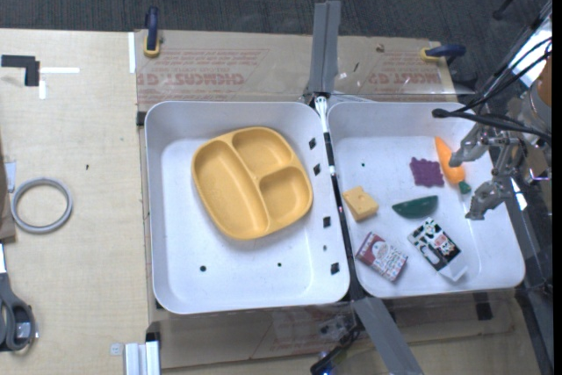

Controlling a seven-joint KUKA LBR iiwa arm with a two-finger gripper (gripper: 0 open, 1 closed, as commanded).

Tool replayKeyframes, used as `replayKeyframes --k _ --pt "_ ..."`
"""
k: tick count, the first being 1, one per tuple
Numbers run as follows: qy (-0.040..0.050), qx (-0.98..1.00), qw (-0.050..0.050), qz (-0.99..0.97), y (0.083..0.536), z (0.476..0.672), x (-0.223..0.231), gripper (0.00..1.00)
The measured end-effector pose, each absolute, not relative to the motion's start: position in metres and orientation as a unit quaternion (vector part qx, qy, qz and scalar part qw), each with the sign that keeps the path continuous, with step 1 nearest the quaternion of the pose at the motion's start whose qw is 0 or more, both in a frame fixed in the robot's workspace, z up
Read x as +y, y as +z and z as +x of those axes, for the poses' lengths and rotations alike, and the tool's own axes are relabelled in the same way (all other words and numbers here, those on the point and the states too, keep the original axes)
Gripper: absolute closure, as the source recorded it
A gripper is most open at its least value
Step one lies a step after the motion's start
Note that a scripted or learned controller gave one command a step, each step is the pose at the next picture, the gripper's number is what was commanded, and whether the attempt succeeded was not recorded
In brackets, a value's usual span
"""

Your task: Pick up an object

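While the gripper (479,176) hangs with its fingers spread and nothing between them at the right bin's (351,263) right side, near the orange carrot (450,160), a close could slip off this rounded toy or also catch the purple grapes (428,172).

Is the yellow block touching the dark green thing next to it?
Apart. In the camera view, a strip of bare white bin floor shows between the yellow block and the dark green thing.
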State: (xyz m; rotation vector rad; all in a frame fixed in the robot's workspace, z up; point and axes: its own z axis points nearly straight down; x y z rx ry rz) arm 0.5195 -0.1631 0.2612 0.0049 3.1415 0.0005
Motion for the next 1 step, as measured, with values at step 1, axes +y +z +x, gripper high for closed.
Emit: replayKeyframes --k 1 --pt "0.0001 0.968 0.006 0.252 0.1141 0.5168 -0.2170 0.00"
